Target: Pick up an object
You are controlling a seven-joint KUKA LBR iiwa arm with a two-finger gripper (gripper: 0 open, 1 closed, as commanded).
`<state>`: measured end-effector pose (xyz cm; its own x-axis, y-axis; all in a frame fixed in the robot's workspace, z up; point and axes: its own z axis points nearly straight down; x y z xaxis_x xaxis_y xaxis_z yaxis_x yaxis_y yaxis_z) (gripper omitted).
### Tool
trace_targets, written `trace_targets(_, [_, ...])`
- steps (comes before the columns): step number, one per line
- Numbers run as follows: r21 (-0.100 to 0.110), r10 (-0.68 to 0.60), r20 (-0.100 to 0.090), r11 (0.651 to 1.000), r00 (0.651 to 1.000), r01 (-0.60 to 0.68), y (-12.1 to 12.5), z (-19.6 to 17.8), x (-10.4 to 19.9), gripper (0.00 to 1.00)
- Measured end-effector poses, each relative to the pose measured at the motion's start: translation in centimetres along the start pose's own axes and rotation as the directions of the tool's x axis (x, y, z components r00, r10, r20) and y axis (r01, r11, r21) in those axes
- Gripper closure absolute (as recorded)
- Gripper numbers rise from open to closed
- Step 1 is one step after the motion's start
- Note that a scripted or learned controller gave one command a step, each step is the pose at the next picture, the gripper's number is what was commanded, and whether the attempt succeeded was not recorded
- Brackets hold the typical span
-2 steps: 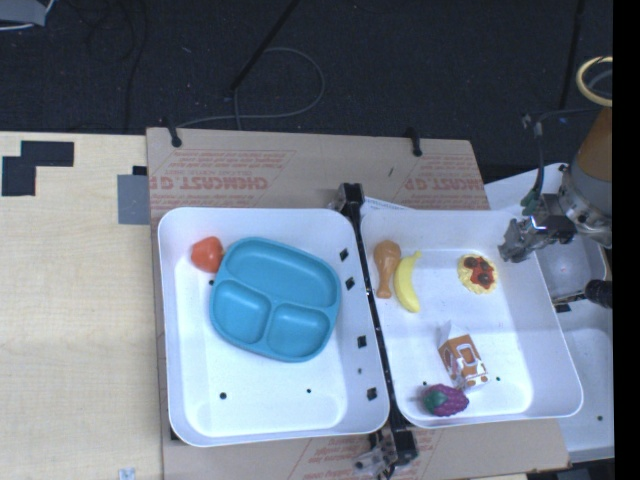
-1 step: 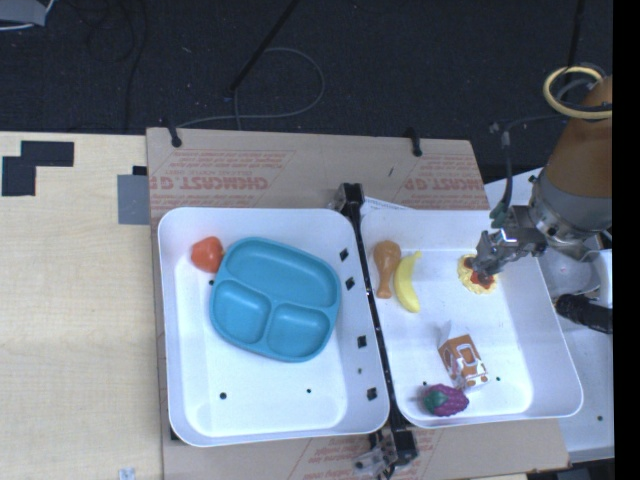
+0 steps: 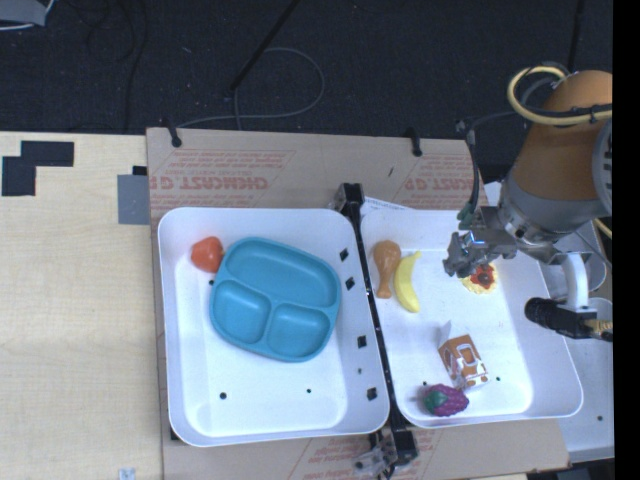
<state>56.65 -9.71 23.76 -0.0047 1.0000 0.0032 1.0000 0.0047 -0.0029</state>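
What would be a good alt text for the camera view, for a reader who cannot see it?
A grey and orange robot arm's gripper hovers over a small red-and-yellow toy in the right white bin, which also holds a banana, drumstick, carton and grapes. The left bin holds a blue divided plate and a tomato.

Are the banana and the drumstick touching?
Cannot tell. In the camera view the banana lies right beside the drumstick in the right bin; their edges appear to meet, but no contact or gap shows plainly.
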Motion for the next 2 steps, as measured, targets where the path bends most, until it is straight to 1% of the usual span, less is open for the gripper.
trace_targets(1, [0.001, 0.000, 0.000, 1.000, 1.000, 0.000, -1.1, -0.8, 5.0, 1.00])
trace_targets(2, [0.003, 0.001, 0.001, 1.000, 1.000, -0.001, -2.4, 0.8, 10.4, 1.00])
